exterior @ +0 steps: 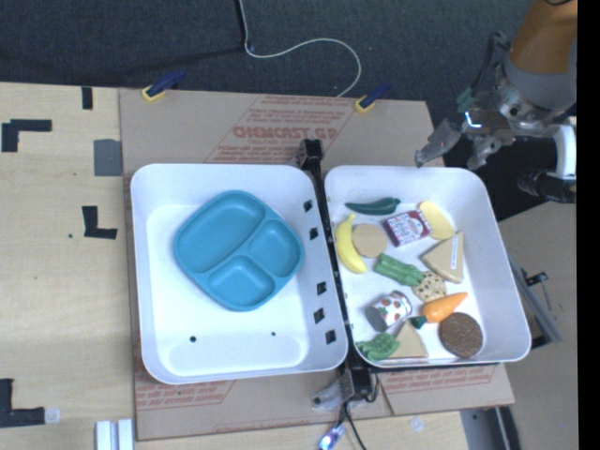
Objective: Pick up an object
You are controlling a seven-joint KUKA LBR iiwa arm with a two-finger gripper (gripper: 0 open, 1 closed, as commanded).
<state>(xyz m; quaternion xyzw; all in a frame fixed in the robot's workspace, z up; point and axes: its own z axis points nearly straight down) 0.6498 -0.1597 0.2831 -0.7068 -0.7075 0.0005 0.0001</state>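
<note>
The jaws (457,144) stand apart with nothing between them, hovering just past the far right corner of the right bin (497,251). Nothing looks picked yet: every candidate, such as the banana (349,246) and carrot (442,307), lies below-left of them in that bin.

The arm (544,36) reaches in from the upper right, orange band above the wrist, its gripper (459,153) pointing down-left with fingers (433,151) spread apart.
</note>
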